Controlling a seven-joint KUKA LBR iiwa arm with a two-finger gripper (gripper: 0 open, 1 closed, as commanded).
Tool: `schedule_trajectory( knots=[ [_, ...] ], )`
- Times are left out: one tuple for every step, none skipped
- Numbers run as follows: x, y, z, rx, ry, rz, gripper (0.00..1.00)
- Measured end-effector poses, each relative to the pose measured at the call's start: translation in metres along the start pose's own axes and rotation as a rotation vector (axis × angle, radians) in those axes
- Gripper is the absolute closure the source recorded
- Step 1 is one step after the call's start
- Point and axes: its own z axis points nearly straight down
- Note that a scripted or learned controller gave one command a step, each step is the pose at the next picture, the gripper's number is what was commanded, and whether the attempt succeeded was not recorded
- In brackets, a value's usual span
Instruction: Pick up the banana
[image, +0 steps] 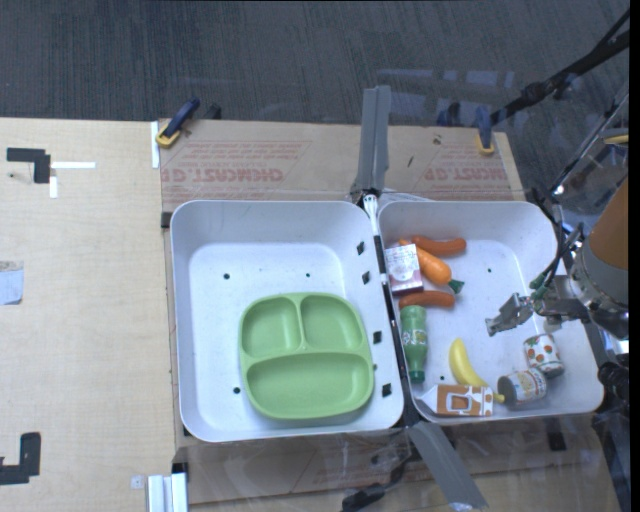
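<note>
The banana (461, 362) lies near-left of the end effector (508, 316), long axis running near-right to far-left. End effector state: cannot tell.

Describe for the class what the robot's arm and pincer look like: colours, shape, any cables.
The arm shows an orange band above a grey wrist. The pincer is small, grey metal, with thin angular parts. Dark cables run along the upper right above it.

Glossy white plastic bins (200, 300), matt green plastic plate (305, 400), pale wooden bench (80, 300)
</note>
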Motion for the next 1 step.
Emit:
schedule_trajectory(
  knots=[
    [0.0437,-0.0014,0.1067,0.001,0.001,-0.163,0.0]
  ],
)
